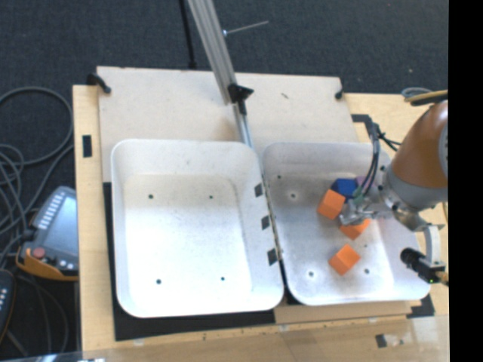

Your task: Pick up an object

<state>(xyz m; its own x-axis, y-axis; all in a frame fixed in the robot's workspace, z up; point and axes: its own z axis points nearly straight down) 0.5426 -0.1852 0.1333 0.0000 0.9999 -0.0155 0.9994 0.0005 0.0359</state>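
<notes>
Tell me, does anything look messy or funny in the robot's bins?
Nothing looks broken or spilled. The blocks all huddle in the right bin: a blue block, an orange block, another orange one by the end effector, and a third sitting apart.

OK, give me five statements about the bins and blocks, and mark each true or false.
1. All the blocks lie in the right bin. True.
2. There are three blue blocks. False: one blue block and three orange ones, at and.
3. The tool is over the right bin, among the blocks. True.
4. The arm reaches over the left bin. False: it is over the right bin.
5. The lowest orange block touches the others. False: it lies apart, nearer the front edge.
</notes>
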